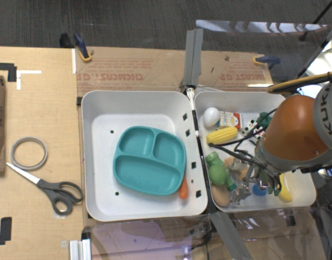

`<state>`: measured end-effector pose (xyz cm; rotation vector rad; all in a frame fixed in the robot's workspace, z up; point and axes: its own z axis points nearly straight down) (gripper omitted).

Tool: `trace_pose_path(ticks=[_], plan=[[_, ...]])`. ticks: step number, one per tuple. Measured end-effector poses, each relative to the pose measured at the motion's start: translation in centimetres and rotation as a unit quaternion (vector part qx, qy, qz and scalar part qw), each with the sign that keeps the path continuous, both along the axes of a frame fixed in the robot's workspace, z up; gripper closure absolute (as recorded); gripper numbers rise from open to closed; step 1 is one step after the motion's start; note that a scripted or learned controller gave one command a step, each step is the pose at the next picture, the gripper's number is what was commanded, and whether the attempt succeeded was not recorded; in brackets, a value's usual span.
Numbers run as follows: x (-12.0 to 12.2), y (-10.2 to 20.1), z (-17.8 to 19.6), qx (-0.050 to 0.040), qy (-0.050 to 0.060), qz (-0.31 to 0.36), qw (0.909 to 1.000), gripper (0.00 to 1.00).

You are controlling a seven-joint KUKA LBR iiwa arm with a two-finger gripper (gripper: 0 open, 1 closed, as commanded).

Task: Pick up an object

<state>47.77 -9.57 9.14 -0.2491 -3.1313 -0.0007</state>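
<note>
Camera view looks down on a tan bench [41, 91] with cardboard behind two white bins; dark carpet lies beyond. Scissors [49, 187] and a tape roll [29, 152] lie left of the bins. A teal tray [150, 160] sits in the left bin [95, 199], a carrot [183, 189] at its edge. Right bin [301, 191] holds an egg [211, 116], corn [222, 135], and a green toy [216, 168]. The arm [293, 129] hangs over this bin, gripper [243, 191] low among the objects; I cannot tell how it is set.
</note>
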Motion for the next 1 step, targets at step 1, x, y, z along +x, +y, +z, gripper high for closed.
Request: trace_pose_path(ticks=[1], plan=[[1.74, -0.59, 0.01, -0.0006, -0.001, -0.106, 0.9943, 0.00]])
